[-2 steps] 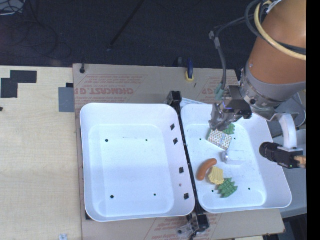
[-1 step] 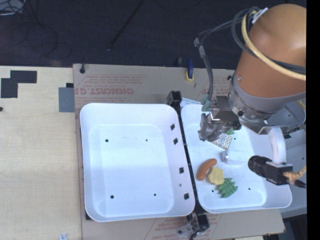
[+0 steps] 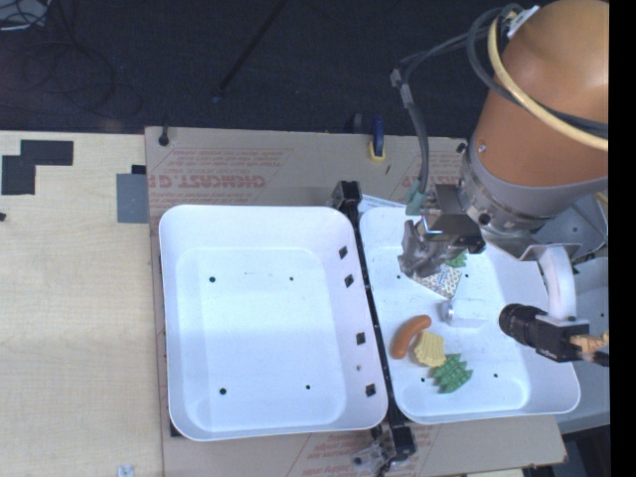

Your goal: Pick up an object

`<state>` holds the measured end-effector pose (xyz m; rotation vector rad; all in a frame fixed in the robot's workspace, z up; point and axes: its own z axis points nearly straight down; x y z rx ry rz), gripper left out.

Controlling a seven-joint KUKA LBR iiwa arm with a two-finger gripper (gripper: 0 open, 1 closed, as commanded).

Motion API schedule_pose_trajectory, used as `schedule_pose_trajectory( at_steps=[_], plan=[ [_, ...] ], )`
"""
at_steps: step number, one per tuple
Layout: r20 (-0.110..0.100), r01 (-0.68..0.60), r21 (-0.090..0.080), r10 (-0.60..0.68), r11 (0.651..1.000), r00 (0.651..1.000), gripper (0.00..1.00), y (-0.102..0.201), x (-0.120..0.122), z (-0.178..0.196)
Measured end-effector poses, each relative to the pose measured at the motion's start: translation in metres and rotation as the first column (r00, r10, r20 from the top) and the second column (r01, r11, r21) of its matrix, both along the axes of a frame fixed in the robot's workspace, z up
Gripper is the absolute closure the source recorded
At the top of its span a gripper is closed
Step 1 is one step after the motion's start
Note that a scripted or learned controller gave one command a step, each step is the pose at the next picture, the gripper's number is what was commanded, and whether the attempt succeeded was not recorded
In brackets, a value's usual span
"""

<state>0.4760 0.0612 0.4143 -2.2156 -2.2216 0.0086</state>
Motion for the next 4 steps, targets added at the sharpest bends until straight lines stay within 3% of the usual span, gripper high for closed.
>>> schedule_pose_trajectory(
  at_steps=[1,2,3,4],
  plan=[
    [0.009,-0.002,0.002,0.002,1.0,1.0,1.0,0.043,0.027,0.042],
    [-0.006,0.002,-0.003,-0.002,1.0,1.0,1.0,0.063,0.089,-0.065],
    [0.013,0.014,-0.003,-0.014,1.0,1.0,1.0,-0.052,0.077,0.02],
    [-0.006,-0.002,0.001,0.002,1.0,1.0,1.0,0.003,0.009,-0.049]
  ],
)
